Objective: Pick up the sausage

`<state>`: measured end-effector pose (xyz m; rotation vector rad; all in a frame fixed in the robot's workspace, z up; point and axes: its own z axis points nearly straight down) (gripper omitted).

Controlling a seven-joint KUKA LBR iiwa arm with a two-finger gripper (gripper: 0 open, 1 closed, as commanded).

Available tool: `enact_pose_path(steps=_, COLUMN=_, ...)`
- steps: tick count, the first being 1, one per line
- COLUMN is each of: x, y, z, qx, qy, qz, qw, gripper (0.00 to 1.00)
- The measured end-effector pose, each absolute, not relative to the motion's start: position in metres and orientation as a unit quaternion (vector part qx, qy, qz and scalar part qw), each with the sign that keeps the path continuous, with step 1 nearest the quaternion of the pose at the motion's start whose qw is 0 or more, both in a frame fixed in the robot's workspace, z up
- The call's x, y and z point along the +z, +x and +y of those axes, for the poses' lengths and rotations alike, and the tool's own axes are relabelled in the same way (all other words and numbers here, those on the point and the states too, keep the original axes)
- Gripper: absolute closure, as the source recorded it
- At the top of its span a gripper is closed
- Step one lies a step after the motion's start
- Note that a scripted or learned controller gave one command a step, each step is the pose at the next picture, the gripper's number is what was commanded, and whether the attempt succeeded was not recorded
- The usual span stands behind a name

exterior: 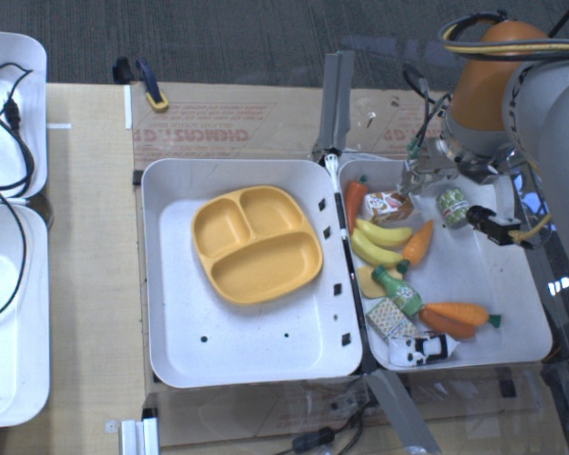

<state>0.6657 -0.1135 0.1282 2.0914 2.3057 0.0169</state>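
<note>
Above the far corner of the right bin (536,297), the grey arm with its orange band reaches in from the right, its gripper (419,176) hanging low over the clutter; whether its fingers are spread or closed cannot be made out against the cables and dark fittings around the wrist. Just below and to the left of the gripper lies the sausage (355,200), a reddish-orange piece pressed against the bin's left wall, its lower end hidden behind the bananas (377,239). A small printed packet (391,205) sits between the sausage and the gripper, partly under the gripper's tip. An orange carrot (418,242) leans beside the bananas, and a green can (452,207) rests near the arm, its label too blurred to read. Nearer the front lie a green bottle (399,293), a second carrot (455,315) with a green stub, a checked packet (390,320) and a black-and-white item (427,348) that is hard to identify. In the left bin (171,349) a yellow divided plate (256,243) lies flat. A white tub (9,387) is cut off at the left edge.
</note>
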Motion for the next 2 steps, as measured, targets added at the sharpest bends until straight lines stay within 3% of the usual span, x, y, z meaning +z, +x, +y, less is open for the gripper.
enact_pose_path(steps=1, x=0.128, y=0.666, z=-0.113, qx=0.0053, qy=0.672, qz=0.741, qw=0.014, gripper=0.00)
enact_pose_path(steps=2, x=0.108, y=0.667, z=-0.111, qx=0.0084, qy=0.666, qz=0.746, qw=0.010, gripper=0.00)
